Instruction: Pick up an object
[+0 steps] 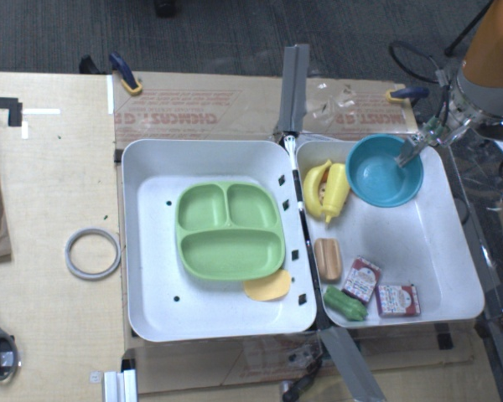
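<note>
My gripper (411, 151) hangs at the far right corner of the right bin (453, 258), just over the rim of a blue bowl (384, 176). Nothing is visibly held by it. Left of the bowl lies a yellow banana toy (327, 189). Nearer the front of that bin are a tan hot dog (328, 259), a green vegetable (345, 305) and two red packets (362, 280) (398, 300). The grey arm with its orange band (490, 53) comes in from the upper right.
The left bin (142, 224) holds a green divided plate (230, 231) with a yellow chip (267, 287) at its front edge. A grey tape ring (93, 252) lies on the bench to the left. Blue clamps (126, 74) (407, 95) sit at the back.
</note>
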{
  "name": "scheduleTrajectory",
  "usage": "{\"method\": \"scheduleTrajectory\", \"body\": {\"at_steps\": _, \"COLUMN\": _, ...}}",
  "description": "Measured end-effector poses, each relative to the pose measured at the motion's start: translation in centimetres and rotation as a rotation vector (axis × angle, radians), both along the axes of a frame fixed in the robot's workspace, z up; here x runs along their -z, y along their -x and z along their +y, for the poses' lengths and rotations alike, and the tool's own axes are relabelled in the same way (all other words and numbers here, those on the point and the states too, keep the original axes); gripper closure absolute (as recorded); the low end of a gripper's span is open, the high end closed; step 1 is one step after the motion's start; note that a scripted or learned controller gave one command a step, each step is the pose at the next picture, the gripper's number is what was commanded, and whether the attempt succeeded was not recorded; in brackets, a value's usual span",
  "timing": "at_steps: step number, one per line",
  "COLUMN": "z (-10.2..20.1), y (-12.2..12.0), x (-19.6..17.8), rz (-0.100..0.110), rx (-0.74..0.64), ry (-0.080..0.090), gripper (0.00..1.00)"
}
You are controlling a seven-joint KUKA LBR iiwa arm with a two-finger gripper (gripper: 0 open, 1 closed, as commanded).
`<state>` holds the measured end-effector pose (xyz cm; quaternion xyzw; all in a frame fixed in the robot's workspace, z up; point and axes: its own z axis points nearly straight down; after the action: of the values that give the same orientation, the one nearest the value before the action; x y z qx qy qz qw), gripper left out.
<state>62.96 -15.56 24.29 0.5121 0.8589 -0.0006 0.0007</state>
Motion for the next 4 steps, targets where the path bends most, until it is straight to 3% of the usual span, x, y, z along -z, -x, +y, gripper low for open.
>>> {"method": "scheduleTrajectory", "body": {"at_steps": 1, "z": -3.8, "y": 4.5, "x": 7.1, "rz": 0.003, "rx": -0.063, "ry": -0.001, "gripper": 1.0}}
{"method": "scheduleTrajectory", "body": {"at_steps": 2, "z": -3.8, "y": 4.4, "x": 7.0, "rz": 0.001, "rx": -0.062, "ry": -0.001, "gripper": 0.0}}
{"method": "scheduleTrajectory", "body": {"at_steps": 3, "z": -2.5, "y": 1.5, "x": 15.1, "rz": 0.0, "rx": 0.256, "ry": -0.001, "gripper": 0.0}}
{"method": "scheduleTrajectory", "body": {"at_steps": 4, "z": -1.9, "y": -1.5, "x": 15.7, "rz": 0.052, "rx": 0.088, "ry": 0.004, "gripper": 0.0}}
